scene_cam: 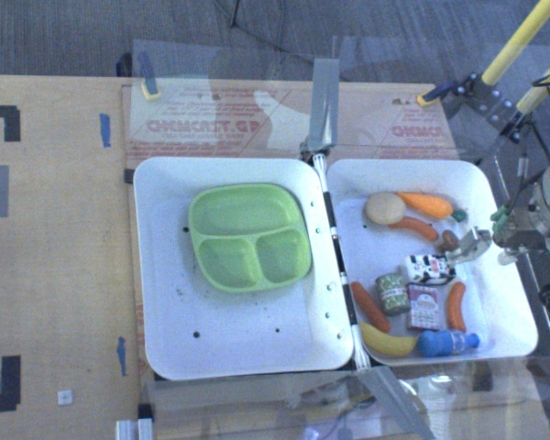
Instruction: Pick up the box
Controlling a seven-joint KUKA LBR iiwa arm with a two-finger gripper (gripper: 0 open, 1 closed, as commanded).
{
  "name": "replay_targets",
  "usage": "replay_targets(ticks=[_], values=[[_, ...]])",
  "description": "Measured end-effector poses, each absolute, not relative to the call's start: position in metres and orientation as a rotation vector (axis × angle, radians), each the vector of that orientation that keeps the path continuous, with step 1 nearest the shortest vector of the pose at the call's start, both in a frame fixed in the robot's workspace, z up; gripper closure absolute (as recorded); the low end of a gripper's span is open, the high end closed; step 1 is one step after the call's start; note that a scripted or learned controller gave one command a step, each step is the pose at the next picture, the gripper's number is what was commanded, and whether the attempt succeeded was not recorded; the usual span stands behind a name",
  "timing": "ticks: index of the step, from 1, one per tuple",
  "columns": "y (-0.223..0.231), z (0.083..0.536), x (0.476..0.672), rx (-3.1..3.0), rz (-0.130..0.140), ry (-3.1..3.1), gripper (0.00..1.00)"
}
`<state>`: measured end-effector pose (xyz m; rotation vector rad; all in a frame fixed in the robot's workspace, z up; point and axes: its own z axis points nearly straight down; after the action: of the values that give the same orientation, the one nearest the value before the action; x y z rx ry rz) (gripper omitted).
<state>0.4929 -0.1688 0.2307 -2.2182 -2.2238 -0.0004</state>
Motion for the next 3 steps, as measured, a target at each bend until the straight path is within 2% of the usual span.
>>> replay_targets(ticks=[1,2,3], values=[[-0.135,0.120,0.538,-2.373,-0.026,-2.096,0.00],[-0.138,0.110,0.501,-2.283,-0.062,-2.258,0.00],[-0.138,0.110,0.501,-2.283,-0.061,-2.258,0.00]])
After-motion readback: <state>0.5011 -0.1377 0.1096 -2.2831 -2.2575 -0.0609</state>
